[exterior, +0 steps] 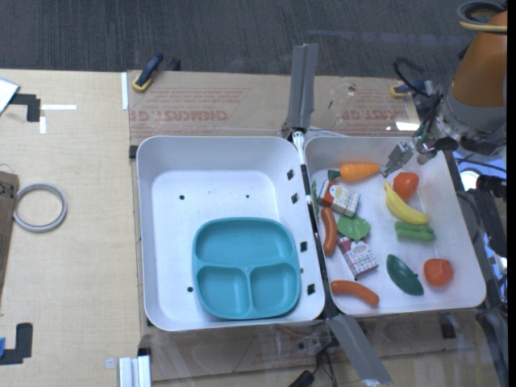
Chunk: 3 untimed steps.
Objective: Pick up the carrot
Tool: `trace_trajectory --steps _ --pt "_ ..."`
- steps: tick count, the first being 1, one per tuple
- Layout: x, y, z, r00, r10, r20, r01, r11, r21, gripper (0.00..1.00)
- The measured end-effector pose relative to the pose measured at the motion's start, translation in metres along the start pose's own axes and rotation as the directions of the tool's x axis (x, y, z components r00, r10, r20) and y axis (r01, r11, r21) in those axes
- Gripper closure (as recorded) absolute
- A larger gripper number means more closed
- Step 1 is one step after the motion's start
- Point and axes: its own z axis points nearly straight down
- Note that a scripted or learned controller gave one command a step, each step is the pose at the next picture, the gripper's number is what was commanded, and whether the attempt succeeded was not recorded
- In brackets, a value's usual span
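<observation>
Approach phase is in hand, by the look of it: the gripper (393,161) hovers at the far side of the right bin (463,240), just beside the carrot (359,170) and apart from it. Jaw state cannot be determined at this view; nothing is visible between them. The carrot lies near the bin's far wall, above a small carton (344,201). Its long axis runs roughly left to right in the view. The green-topped end appears to face left, the tapered tip right, toward the gripper. Next move likely requires shifting leftward over the carrot's mid-body, aligning the jaws across its width, then descending.
</observation>
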Motion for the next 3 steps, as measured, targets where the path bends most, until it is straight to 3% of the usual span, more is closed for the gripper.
trace_trajectory --steps 1,2,3 --pt "0.008 0.022 0.004 0.974 -0.226 0.001 0.226 0.974 -0.002 0.00" --pt "0.007 0.022 0.020 0.898 -0.440 0.001 0.440 0.898 -0.002 0.00" --pt "-0.031 0.004 -0.006 0.741 -0.672 0.005 0.672 0.741 -0.003 0.00"
